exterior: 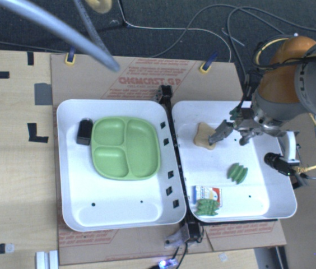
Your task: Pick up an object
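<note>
Tan, wedge-like object (204,135) lying in the right bin (259,112) at roughly ten o'clock of that bin's floor, pale and matte, its right edge covered by the dark pincer (219,135). Pincer tip touching or just over the tan piece; open or closed, cannot tell, outline too dark and blurred. At five o'clock from the tan piece, a small green ribbed item (237,173). At the bin's seven o'clock corner, a printed packet (207,194) with leafy green item (207,207) partly over it. In the left bin (68,167), a green divided plate (126,148), a black block (84,131) at its nine o'clock.
</note>
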Tool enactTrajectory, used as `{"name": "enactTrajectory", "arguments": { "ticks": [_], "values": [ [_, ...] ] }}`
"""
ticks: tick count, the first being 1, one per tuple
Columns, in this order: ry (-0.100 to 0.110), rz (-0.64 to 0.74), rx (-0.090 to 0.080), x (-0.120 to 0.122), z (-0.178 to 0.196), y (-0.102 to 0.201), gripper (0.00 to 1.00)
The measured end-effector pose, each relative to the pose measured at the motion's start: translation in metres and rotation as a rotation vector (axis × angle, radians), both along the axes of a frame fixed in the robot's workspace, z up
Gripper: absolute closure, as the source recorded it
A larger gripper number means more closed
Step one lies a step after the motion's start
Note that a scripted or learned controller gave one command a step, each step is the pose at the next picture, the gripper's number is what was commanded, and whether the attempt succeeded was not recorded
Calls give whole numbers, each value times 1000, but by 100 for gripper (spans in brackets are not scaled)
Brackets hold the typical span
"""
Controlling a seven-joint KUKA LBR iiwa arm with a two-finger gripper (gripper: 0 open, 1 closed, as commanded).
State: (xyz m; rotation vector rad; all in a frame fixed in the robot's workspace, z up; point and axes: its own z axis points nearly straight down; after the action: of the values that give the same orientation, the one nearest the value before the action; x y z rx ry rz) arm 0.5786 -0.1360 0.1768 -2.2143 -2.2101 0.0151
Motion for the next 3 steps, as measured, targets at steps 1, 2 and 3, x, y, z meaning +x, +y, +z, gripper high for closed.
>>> {"name": "enactTrajectory", "arguments": {
  "ticks": [1,2,3],
  "values": [
    [-14,3,-2,3,9,0,0],
    [-11,2,-3,5,-44,-9,0],
    [-16,4,-5,5,-95,-9,0]
  ]
}}
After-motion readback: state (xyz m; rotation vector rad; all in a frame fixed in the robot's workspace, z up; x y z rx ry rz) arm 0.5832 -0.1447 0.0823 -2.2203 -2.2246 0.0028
